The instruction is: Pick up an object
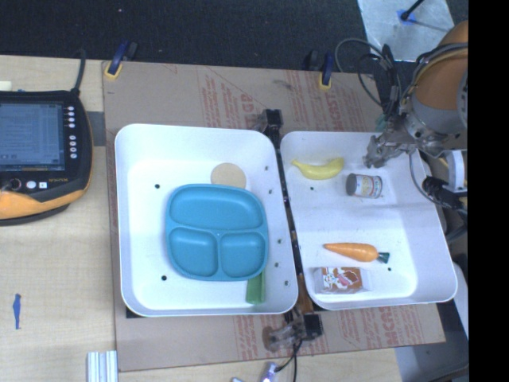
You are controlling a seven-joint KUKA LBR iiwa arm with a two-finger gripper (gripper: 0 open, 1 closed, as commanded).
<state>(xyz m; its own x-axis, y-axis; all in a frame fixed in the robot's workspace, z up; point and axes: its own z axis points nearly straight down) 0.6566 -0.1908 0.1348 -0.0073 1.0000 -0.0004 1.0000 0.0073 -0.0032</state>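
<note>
Small jar (364, 185) on its side just below the claw (378, 154), finger state impossible to tell.

Teach pendant (36, 153) lies left of the bins (127, 213).

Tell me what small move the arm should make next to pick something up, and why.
Probably a short drop toward the small jar. The gripper hovers at the far end of the right bin, just above and to the right of the jar in this view, nearer than the banana or the carrot. The jar lies on its side, apart from the other things.
</note>
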